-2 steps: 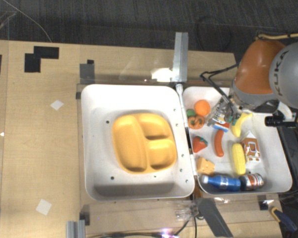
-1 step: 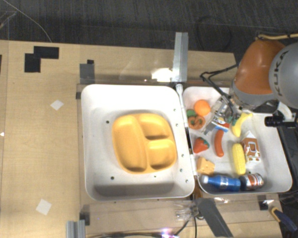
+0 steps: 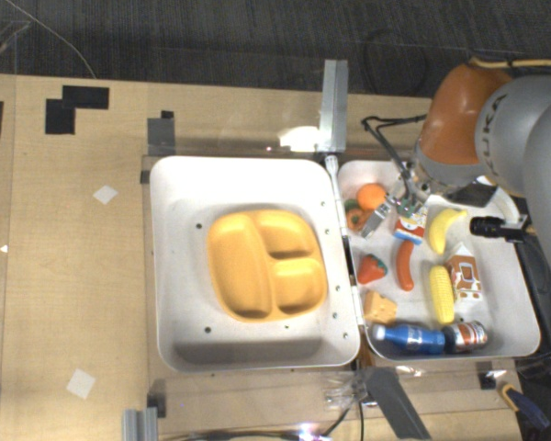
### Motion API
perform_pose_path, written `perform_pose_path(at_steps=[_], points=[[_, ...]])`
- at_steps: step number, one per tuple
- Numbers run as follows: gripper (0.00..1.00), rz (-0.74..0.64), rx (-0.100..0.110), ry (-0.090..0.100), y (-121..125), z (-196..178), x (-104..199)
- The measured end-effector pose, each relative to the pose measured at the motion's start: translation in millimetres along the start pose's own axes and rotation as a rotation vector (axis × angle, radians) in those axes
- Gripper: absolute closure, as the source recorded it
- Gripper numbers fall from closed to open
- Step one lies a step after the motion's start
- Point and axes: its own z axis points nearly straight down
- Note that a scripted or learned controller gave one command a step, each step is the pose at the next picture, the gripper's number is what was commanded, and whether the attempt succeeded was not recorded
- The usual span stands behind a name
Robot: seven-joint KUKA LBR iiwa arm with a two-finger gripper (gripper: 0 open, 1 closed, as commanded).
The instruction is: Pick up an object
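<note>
Starting at the near edge, the right bin (image 3: 530, 333) holds a blue bottle (image 3: 413, 338) lying on its side along the near wall, with a can (image 3: 470, 335) end-to-end at its right. Just beyond them sit a wedge of yellow cheese (image 3: 379, 308) on the left and an ear of corn (image 3: 441, 294) on the right, with a small brown-and-white carton (image 3: 466, 278) beside the corn. Farther in lie a strawberry (image 3: 373, 267), a red sausage (image 3: 404, 265) and a banana (image 3: 441, 229). Toward the far left corner rest an orange (image 3: 371, 196) and a small red-and-green item (image 3: 354, 218), too small to identify.

The left bin (image 3: 174, 329) carries a yellow divided tray (image 3: 266, 263), upside-up, centred on its floor.

The gripper (image 3: 406, 200) is lowered into the far part of the right bin, just right of the orange and above a small red-and-white item (image 3: 410, 228). Whether it is clenched or released cannot be determined, and nothing is visibly held. The arm (image 3: 496, 127) enters from the far right.
</note>
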Motion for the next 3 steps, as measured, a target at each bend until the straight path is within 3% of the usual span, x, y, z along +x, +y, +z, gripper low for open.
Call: perform_pose_path(at_steps=[1,2,3], points=[[1.0,-0.007,-0.007,-0.011,3.5,-15.4,-2.3],[1.0,-0.396,-0.003,-0.005,-2.5,-102.2,21.3],[1.0,-0.368,-0.002,-0.005,-66.3,-4.1,47.7]])
